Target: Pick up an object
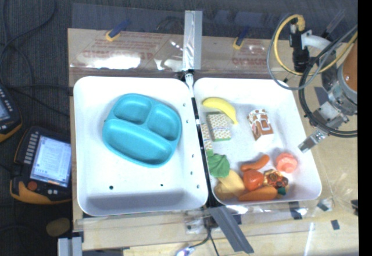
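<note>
Jaws' state cannot be told; the arm (340, 89) sits at the frame's right edge, beside the right bin (302, 132) holding a banana (221, 108) and toy foods.

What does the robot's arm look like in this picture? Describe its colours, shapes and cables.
The arm is grey metal at the wrist, with an orange band above it. Black cables loop around it in wide curves, and a yellow cable arches over a black fitting with a white connector beside it.
</note>
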You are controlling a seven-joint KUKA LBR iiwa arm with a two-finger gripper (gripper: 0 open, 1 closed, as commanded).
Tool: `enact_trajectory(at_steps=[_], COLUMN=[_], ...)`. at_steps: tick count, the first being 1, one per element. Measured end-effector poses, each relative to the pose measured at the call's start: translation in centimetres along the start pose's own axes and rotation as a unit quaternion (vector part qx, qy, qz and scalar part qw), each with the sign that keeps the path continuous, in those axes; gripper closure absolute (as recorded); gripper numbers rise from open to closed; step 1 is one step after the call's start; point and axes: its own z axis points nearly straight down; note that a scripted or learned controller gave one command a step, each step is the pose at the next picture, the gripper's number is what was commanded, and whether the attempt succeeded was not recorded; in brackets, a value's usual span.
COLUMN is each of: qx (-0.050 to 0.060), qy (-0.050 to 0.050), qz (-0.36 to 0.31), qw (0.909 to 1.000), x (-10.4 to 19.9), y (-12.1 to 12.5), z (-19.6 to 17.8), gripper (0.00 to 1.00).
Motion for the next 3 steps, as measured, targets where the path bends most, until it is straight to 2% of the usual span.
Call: enact_trajectory(at_steps=[1, 2, 3], qx=[-0.001, -0.001, 0.0], qy=[-0.001, -0.001, -0.001], qz=[-0.099, -0.11, -0.11], qw=[0.9951, 0.9939, 0.994], x=[4.0, 6.3, 6.3], y=[2.2, 1.2, -0.3], z=[9.4, 9.3, 12.7], gripper=[1.0, 1.0, 1.0])
